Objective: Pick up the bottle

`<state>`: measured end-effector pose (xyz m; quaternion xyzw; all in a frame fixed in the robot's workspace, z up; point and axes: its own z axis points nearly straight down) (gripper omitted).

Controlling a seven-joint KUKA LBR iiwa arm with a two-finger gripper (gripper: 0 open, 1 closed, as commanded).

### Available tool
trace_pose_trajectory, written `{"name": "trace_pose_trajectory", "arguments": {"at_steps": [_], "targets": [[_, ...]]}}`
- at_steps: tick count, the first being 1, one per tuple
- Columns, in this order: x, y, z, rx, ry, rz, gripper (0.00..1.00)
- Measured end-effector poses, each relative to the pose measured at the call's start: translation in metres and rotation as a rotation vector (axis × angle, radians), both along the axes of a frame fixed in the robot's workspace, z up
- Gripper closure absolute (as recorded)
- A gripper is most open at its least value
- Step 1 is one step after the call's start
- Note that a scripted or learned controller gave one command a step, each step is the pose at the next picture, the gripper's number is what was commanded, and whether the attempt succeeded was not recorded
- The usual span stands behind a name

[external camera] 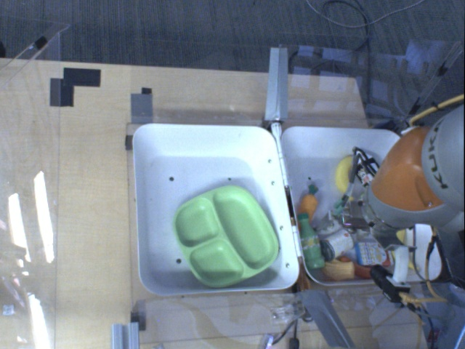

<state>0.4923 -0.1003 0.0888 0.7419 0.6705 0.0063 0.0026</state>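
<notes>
End effector (347, 213) over clutter, one bottle (311, 242), one green tray (226, 235)

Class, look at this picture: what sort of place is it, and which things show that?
Probably a robotics lab or test bench. A grey and orange robot arm reaches over two white bins on a wooden bench, and loose cables lie on the floor.
</notes>
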Motion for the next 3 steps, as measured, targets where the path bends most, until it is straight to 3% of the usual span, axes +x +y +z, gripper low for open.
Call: {"name": "trace_pose_trajectory", "arguments": {"at_steps": [1,2,3], "targets": [[0.000,0.014,0.000,-0.008,-0.003,-0.079,0.00],[0.030,-0.008,0.009,-0.001,0.016,-0.422,0.00],[-0.003,0.003,0.002,0.001,0.008,-0.471,0.00]]}}
